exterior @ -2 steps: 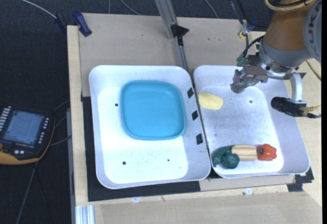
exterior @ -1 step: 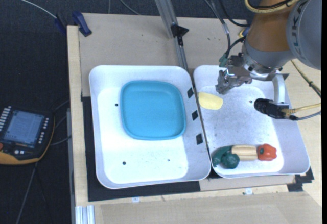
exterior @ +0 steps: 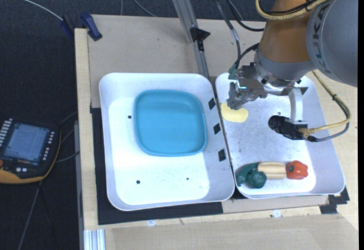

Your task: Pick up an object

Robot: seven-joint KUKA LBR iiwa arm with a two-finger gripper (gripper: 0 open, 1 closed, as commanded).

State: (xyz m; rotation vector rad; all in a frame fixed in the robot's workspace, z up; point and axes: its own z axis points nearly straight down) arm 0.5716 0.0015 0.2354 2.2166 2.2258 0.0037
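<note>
The pincer (exterior: 236, 101) hangs low over the right bin (exterior: 324, 129), directly above a pale yellow object (exterior: 236, 114), likely lining up a grasp; its opening I cannot tell.

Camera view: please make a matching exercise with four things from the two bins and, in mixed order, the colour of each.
Things:
1. plate in the left bin
2. flat piece under the hand
3. round item at the near edge of the right bin
4. lump beside the tan stick

Colours:
A. red
B. green
C. blue
D. pale yellow

Pairs: 1-C, 2-D, 3-A, 4-B
</note>
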